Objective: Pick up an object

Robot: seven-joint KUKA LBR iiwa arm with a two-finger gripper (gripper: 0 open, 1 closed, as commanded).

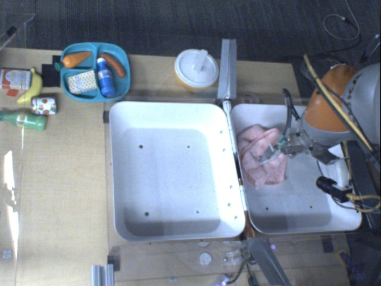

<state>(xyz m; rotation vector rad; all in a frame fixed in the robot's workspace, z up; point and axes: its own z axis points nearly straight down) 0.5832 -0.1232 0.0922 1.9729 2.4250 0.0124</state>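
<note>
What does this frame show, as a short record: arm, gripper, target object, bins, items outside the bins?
arm: reaches in from the right
gripper: low over the pink cloth, finger state unclear
pink cloth: crumpled, left part of the right bin
left bin: white, shallow
outside bins: blue divided tray, white lidded cup

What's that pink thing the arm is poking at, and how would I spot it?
Look at the two white bins side by side and take the right bin, the one the grey and orange arm leans over. Against its left wall lies a crumpled pink cloth, with the pincer right at it. It is the one soft, coloured thing there.
</note>
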